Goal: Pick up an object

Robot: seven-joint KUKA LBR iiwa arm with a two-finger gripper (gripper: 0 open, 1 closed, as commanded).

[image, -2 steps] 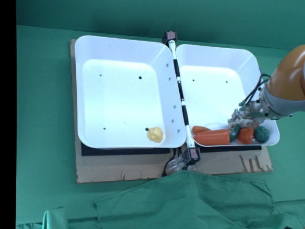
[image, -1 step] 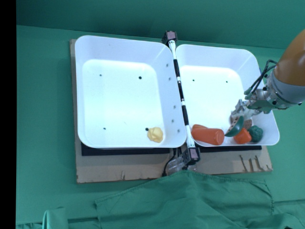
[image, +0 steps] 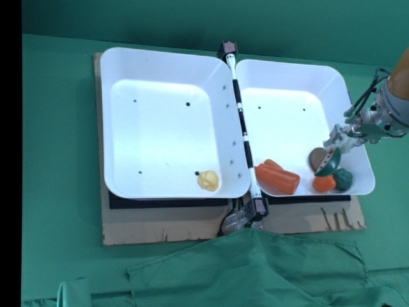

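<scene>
- White plastic bins sit side by side on a brown board (image: pixel 128 230): the left bin (image: pixel 112 117) and the right bin (image: pixel 291 75), their inner rims touching along a black-and-white bar (image: pixel 238 107).
- A pale yellow lump (image: pixel 208 180) lies alone in the left bin, at its near right corner.
- In the right bin, a long orange piece (image: pixel 277 177) lies against the near edge, toward the left corner.
- A brown round disc (image: pixel 317 158), a teal curved piece (image: pixel 330 164), a small orange piece (image: pixel 324 183) and a dark green piece (image: pixel 343 179) cluster in the right bin's near right corner.
- The gripper (image: pixel 335 147) reaches over the right bin's right rim, its tip just above the disc and the teal piece.
- Whether its jaws are spread or pinching anything cannot be told.
- Green cloth (image: pixel 255 267) covers the bench in front of the board.
</scene>
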